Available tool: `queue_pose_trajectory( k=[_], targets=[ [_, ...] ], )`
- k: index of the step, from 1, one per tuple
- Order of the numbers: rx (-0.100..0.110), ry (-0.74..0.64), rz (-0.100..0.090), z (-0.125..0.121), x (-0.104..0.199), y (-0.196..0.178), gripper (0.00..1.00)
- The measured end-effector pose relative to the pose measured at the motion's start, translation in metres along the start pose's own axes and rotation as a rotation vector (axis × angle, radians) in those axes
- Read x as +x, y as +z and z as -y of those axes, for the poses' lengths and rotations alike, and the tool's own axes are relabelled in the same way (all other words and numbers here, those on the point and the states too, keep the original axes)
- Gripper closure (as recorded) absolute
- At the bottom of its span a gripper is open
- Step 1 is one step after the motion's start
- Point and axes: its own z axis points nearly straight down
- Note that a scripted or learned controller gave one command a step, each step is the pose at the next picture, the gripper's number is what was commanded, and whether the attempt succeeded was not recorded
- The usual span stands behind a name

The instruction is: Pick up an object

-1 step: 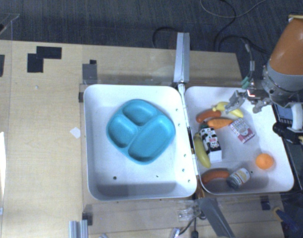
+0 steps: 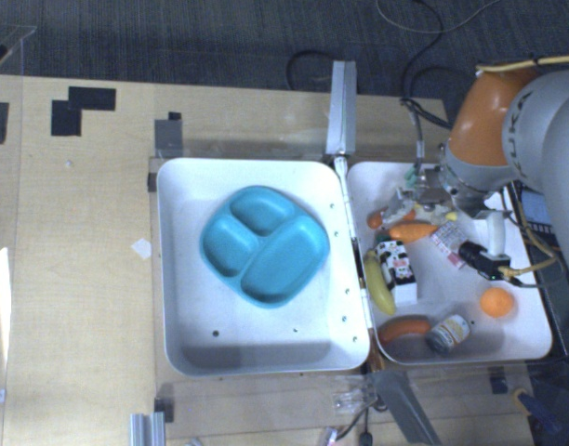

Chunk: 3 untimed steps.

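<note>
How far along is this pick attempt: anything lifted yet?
Done: the arm has reached into the right bin, with the gripper low over the clutter near the carrot. In hand: nothing visibly. Left: grasp and lift. The banana, orange ball and can lie in the bin.

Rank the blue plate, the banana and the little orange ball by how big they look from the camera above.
1. Blue divided plate, largest by far, lying in the left bin.
2. Banana, long and thin, at the right bin's left edge.
3. Orange ball, smallest.
</note>
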Motion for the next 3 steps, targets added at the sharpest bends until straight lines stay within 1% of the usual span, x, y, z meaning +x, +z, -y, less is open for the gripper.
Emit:
queue_pose_trajectory(
  k=[1, 2, 3],
  targets=[
    [-0.008, -0.025, 0.002, 0.002, -0.026, 0.028, 0.00],
    [-0.016, -0.026, 0.000, -0.001, -0.025, 0.015, 1.00],
    [-0.006, -0.341, 0.003, 0.019, -0.045, -0.090, 1.00]
  ],
)
